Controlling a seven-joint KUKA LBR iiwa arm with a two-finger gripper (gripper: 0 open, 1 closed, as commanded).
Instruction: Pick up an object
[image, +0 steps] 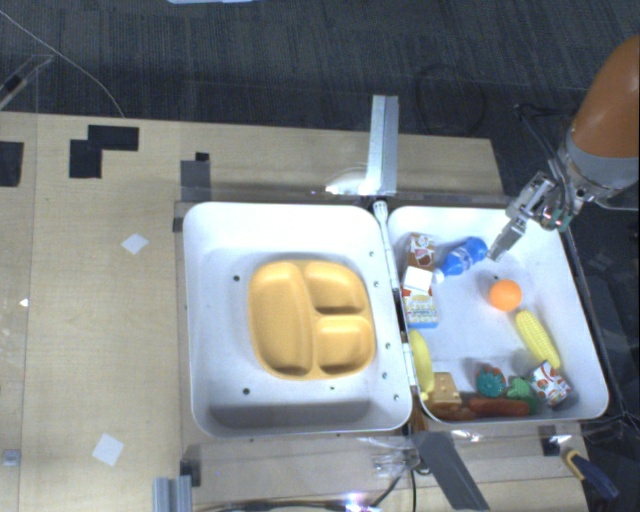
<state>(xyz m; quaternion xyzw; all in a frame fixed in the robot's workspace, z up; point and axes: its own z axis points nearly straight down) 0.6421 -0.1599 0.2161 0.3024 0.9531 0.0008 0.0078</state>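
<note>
legible text: none. printed packaging on small carton (420, 250), boxed item (421, 311) and can (550, 384) in the right bin (590, 330) is too small and blurred to read.

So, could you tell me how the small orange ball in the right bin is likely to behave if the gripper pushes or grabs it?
The orange ball looks round and smooth, so it would probably roll at a nudge. It lies on bare floor of the right bin, apart from the corn cob, so little would stop it. Its curve may slip from the gripper if pinched off-centre.
</note>
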